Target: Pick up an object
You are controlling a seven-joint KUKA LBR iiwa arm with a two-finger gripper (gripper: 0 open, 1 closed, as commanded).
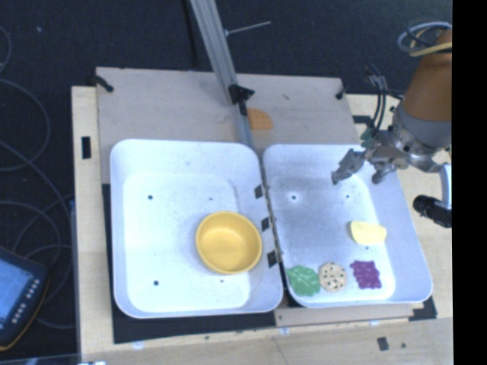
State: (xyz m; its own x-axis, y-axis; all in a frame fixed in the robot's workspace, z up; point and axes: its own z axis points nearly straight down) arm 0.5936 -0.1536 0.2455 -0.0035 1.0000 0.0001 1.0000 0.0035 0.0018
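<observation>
Arm reaching in from right | tool (361, 170) over right bin (396, 204), fingers spread, holding nothing

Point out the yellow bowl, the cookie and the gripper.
yellow bowl (228, 242), camera view, inner bottom.
cookie (332, 277), camera view, middle of its top face.
gripper (361, 171), camera view, midway between the fingertips.
</observation>
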